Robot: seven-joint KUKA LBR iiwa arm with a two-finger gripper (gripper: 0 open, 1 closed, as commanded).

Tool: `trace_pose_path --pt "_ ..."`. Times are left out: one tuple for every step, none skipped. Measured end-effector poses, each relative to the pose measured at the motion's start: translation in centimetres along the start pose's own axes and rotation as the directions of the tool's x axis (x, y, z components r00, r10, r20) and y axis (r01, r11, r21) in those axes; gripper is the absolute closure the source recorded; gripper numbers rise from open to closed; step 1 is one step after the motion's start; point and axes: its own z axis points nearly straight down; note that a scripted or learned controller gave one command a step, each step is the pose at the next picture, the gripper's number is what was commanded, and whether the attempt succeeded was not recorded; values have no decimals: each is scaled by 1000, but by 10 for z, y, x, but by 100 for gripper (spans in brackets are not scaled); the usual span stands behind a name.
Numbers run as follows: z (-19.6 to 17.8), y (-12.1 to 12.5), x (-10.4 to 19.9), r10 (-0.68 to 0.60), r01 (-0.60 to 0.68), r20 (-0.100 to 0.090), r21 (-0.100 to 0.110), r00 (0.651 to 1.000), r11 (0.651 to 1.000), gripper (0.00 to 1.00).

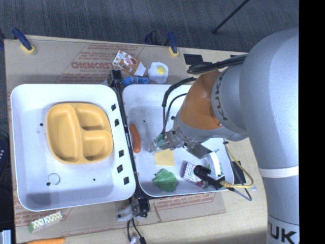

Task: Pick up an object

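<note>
Since nothing can be seen lifted clear of either shallow white plastic bin, the pick reads as not yet done. The grey metal arm with its orange band (203, 111) reaches low into the right-hand white bin (142, 98), and its jaws sit close to the bin floor, just above a flat, pale yellow square slice (164, 158). Whether they are spread or closed, or have anything in them, I cannot tell from this angle. The likeliest targets lie close around them. The thin slice is matte and sheet-like, and probably hard to get under. A smooth orange sausage-shaped piece (134, 138) lies beside the bin's left wall. Nearby are a crumpled green lump (165, 180), soft-looking and irregular, and a small, glossy purple-and-white printed packet (190, 171). In the left-hand white bin (20, 136) rests a rounded yellow divided tray (78, 132) of hard, smooth plastic, well apart from the jaws. What is left, by my judgement, is the closing on one item and the lift.
</note>
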Motion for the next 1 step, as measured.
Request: trace_pose_path --pt "-141 -24 46 46 -46 2 -3 999 999 100"
